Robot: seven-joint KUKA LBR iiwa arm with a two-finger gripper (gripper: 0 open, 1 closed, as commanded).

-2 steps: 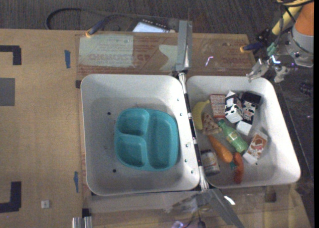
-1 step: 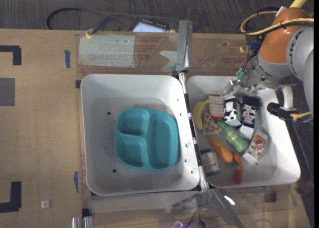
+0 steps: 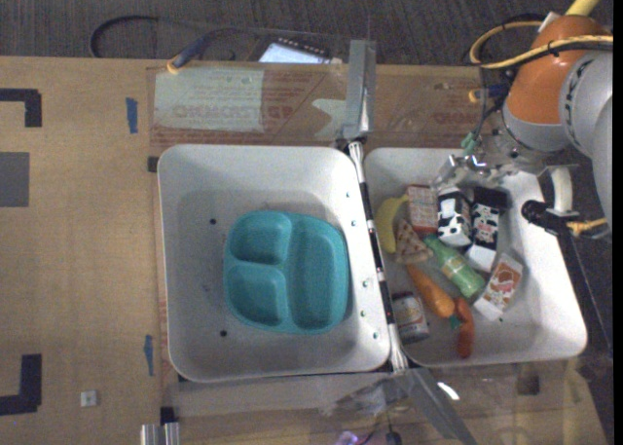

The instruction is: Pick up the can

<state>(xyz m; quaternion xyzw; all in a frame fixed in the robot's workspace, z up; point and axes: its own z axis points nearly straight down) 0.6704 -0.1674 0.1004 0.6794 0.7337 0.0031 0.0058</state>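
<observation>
Two white bins (image 3: 185, 180) on a wooden bench (image 3: 78, 239).

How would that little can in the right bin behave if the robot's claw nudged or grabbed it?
The can looks stiff and smooth-sided, so it would probably hold its shape but might slip in a loose grip. It seems to lie on its side by the bin's left wall, so a push could roll it. The carrot close beside it may get bumped.
</observation>
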